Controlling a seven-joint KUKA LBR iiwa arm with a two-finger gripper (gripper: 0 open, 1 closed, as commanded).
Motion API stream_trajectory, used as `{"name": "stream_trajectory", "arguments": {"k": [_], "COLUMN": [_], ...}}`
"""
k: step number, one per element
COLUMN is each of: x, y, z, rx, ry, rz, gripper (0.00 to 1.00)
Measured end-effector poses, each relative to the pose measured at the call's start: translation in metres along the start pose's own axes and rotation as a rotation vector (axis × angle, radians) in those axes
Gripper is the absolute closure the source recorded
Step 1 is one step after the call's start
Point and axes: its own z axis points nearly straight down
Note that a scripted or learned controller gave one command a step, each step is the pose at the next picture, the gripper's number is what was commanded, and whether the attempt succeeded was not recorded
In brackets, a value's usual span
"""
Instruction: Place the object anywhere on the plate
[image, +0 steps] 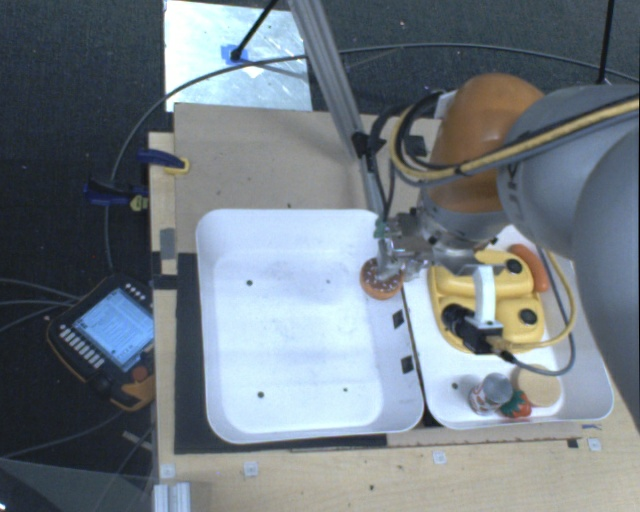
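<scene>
Left bin (290, 330): white plastic, smooth, faint grey scuffs (dull sheen). Right bin (590, 395): same white plastic. Bench (260, 160): matt tan board, wood-like. Arm (580, 170): smooth grey casing, glossy orange band (490, 120). Yellow toy (495, 300): shiny plastic. End effector (395, 255): bare metal look.

Dark floor (60, 120) (cables strewn) surrounds the tan bench (270, 150).

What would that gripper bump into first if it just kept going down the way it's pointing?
Probably the small brown round object right under the gripper, at the right edge of the left white bin. Depth is hard to judge from above, so they may already touch.
</scene>
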Motion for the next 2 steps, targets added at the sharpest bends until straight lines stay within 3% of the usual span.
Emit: {"name": "stream_trajectory", "arguments": {"k": [1, 2], "x": [0.053, 0.068], "y": [0.013, 0.016], "z": [-0.008, -0.006], "rx": [-0.002, -0.001], "ry": [0.001, -0.001], "rz": [-0.001, 0.003], "gripper": [1.00, 1.00]}}
